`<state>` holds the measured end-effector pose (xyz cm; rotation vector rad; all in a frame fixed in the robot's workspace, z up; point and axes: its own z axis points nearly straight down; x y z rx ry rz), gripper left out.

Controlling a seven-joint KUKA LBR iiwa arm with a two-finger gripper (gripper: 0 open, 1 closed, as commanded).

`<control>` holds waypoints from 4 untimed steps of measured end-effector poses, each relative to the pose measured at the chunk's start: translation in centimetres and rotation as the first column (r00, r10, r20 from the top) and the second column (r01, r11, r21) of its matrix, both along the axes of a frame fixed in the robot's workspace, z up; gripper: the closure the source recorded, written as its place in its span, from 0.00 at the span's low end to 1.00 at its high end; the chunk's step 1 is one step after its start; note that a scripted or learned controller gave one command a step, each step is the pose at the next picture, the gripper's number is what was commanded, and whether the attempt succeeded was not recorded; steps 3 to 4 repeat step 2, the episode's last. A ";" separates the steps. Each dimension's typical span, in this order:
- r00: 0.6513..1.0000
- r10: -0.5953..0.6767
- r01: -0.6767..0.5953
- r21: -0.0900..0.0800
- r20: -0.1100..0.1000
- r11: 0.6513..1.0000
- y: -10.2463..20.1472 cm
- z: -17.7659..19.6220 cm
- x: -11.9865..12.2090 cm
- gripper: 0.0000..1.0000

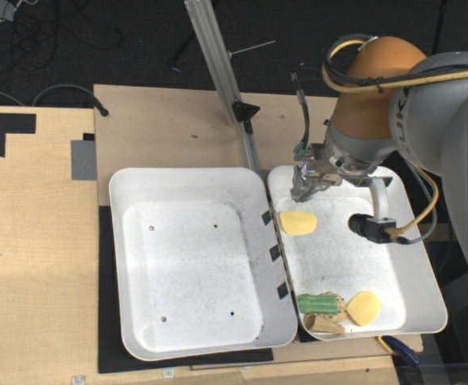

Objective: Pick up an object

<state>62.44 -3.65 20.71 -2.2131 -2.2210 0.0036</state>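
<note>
Gripper [304, 184] | I am hovering in the right bin [426, 295], grip state unclear | yellow piece [298, 222] is lying just below me, long axis crosswise

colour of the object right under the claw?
Pale yellow object, camera view, in the right bin.

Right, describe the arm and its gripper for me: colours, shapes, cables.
The arm is bulky, rounded and grey, with a glossy orange band bulging above the wrist. A yellow and black cable loops around that band, and another trails down the arm's near side. The gripper is small, of bare grey metal, with a thin black cable rising from it.
</note>
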 end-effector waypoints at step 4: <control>1.000 0.000 0.000 0.000 0.000 1.000 9.0 1.2 -4.2 1.00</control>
